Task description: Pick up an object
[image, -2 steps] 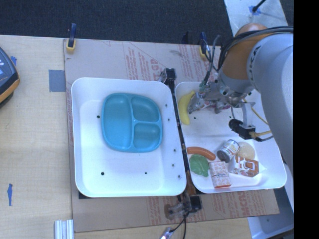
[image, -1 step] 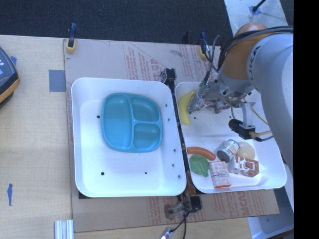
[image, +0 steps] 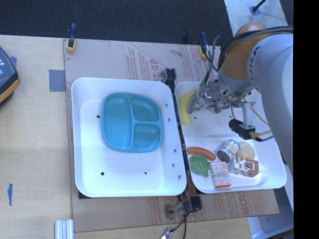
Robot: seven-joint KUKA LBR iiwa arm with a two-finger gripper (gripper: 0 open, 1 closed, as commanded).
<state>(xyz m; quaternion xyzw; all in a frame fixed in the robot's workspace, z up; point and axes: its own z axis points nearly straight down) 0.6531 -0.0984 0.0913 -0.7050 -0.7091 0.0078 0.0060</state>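
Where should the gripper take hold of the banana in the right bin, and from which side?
Grip the banana across its middle, coming from above. It lies flat along the right bin's left wall, so the fingers should probably close across its narrow width. The wall leaves little room on that side.

A single fixed camera sits above the pale wooden tabletop [image: 35, 148] and looks down at a slant, far enough back to take in both shallow white plastic bins [image: 79, 133] side by side. The left bin lies near the middle of the view, the right bin [image: 271, 180] toward the right side. The grey arm with its orange band [image: 246, 49] enters from the right.
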